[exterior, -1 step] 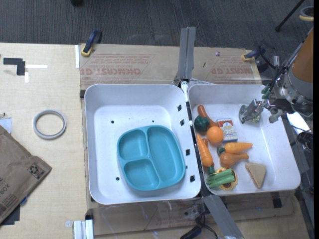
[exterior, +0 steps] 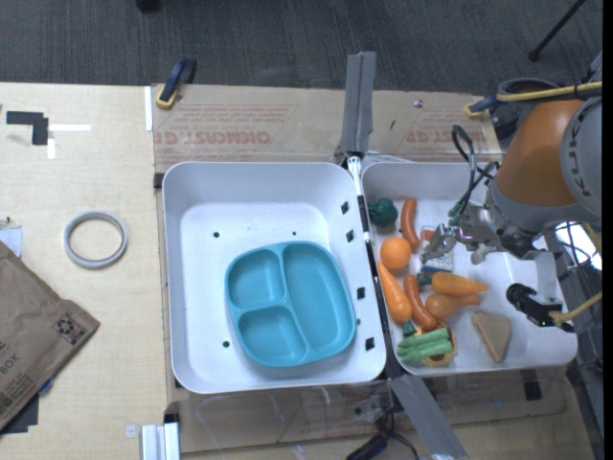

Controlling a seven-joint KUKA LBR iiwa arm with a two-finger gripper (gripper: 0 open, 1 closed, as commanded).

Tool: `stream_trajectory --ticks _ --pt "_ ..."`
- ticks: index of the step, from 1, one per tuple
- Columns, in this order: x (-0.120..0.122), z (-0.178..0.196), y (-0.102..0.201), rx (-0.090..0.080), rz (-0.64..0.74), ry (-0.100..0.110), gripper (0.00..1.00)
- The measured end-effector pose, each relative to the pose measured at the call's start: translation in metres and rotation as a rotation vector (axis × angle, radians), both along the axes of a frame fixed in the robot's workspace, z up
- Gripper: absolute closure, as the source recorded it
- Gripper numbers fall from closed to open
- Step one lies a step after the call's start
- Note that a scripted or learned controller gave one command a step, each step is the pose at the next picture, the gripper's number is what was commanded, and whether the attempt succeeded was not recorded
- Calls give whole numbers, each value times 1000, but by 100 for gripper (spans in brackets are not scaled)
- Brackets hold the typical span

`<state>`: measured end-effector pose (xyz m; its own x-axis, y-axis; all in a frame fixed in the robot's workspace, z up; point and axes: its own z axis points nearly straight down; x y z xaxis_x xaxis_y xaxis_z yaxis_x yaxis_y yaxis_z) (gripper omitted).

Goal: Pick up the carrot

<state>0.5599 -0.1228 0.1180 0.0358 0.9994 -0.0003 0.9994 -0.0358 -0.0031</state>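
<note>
Metal gripper (exterior: 441, 244) low in right bin (exterior: 536, 357), just beside carrot (exterior: 459, 284); open/closed state unclear.

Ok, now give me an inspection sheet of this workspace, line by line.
Surface: tan bench bearing a left bin and a right bin, both white.
Job's things: carrot lying in the right bin, not lifted.
Clutter: orange ball, bread slice, green beans and other toy food in the right bin; teal plate in the left bin; tape roll and brown box on the bench.
Grippers: gripper low in the right bin, just above the carrot in the view.
Cables: yellow cable and black cable by the arm.
Surroundings: dark carpet.
</note>
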Motion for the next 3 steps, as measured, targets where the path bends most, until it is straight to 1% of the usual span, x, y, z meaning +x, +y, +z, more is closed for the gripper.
stream_trajectory --ticks 1,2,3 --pt "-46 -26 -11 0 -203 -3 0" --pt "-83 -26 22 0 -58 -3 0" --pt "-81 -26 17 0 129 -5 0"
